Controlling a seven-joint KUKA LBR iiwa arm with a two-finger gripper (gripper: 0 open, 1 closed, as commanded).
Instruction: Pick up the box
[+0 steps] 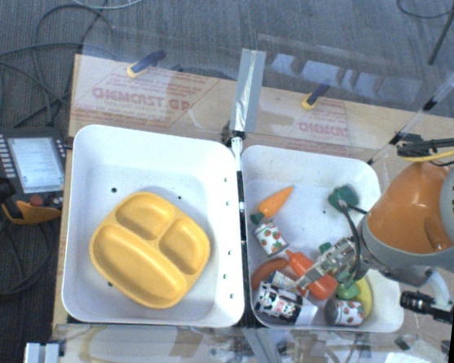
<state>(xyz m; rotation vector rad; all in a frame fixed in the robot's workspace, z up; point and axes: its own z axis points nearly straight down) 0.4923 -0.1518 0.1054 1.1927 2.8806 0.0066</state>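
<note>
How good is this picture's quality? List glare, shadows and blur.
Camera view: the left bin glares bright white; the yellow tray casts a soft shadow; clear panels behind the bins carry pale reflections; the gripper and the toys around it look slightly soft.

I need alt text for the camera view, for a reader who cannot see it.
A grey and orange robot arm lowers its gripper among toy foods, including a carrot, in the right white bin. The left bin holds a yellow divided tray.

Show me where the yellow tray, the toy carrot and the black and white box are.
yellow tray (151,247), camera view, its centre divider.
toy carrot (275,200), camera view, mid body.
black and white box (284,304), camera view, its top face.
</note>
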